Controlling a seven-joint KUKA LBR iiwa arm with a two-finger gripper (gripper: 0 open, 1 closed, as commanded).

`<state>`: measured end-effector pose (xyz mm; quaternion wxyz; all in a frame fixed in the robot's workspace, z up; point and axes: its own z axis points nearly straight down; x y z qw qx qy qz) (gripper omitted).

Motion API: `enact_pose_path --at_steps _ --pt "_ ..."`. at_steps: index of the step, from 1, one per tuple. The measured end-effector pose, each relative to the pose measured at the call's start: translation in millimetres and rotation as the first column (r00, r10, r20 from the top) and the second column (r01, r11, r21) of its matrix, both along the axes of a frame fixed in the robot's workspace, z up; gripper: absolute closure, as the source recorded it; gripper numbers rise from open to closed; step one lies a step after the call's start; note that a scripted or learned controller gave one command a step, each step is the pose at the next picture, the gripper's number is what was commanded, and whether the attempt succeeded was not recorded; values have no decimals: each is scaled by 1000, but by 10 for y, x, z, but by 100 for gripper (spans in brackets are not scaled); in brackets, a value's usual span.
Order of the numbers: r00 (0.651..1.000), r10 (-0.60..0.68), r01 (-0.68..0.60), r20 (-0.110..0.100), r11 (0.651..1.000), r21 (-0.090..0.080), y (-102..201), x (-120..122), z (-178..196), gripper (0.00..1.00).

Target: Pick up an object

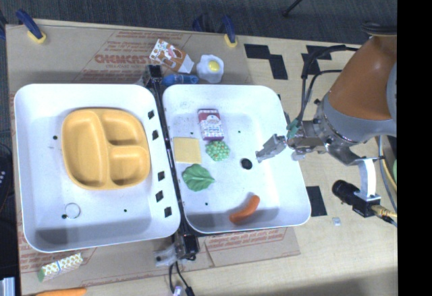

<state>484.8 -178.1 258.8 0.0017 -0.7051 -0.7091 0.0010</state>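
The arm reaches in from three o'clock, its orange-banded wrist above the counter [283, 58] and its gripper [270, 148] hanging over the right-hand edge of the right bin [270, 96]. The jaws look empty; whether they are spread or pressed together cannot be told at this angle. Nothing is lifted yet, so the pick appears not to have begun in earnest.

The right bin holds the candidates, loosely scattered, probably so that each can be taken singly. A red packet [210, 124] lies toward twelve o'clock, with a cluster of green peas [217, 150] just below it and a yellow cheese slice [187, 150] beside that toward nine. A green leaf [198, 177] sits lower, touching the slice's bottom edge or nearly so. An orange sausage [244, 209] lies at six o'clock against the sloped wall. A small dark spot [246, 164] sits nearest the gripper; what it is stays unclear.

The left bin [27, 153] carries a yellow divided tray [105, 147], its compartments bare, likely a place for sorted items.
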Motion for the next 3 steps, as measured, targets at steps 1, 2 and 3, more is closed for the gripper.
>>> enact_pose_path --at_steps 1,2,3 --pt "981 196 -196 -1 981 2 44 -94 -1352 0" --pt "930 367 -367 0 930 3 -195 -90 -1674 0" --pt "808 589 -589 1 808 4 330 -88 -1676 0"
